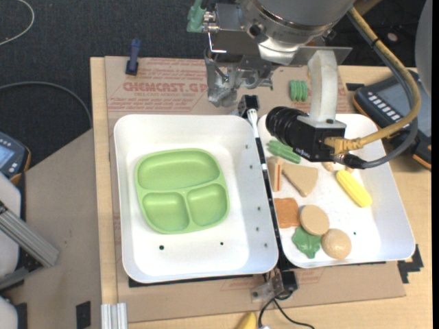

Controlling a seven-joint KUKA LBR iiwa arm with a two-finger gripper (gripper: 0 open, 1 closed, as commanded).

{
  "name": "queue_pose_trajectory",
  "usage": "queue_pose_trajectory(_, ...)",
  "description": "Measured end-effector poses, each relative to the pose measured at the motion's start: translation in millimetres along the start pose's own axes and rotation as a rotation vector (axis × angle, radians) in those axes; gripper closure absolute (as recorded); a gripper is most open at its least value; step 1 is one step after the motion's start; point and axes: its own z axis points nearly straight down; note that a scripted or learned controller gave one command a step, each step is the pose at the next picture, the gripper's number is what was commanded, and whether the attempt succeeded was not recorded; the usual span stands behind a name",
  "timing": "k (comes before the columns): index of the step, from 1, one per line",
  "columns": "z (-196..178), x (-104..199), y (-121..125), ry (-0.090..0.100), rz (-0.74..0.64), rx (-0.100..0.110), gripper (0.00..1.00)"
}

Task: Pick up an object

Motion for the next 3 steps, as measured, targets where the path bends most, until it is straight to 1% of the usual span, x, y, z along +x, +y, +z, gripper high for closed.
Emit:
queue_pose_trajectory(1,76.6,-39.1,8.5,-0.013,0.006,0.025,1.00)
queue_pose_trajectory(2,69.9,1.8,-2.2,-0.009,-0.002,0.017,1.00)
queue_pose_trajectory(3,172.4,-42.1,-4.5,-0.014,0.007,0.028,1.00)
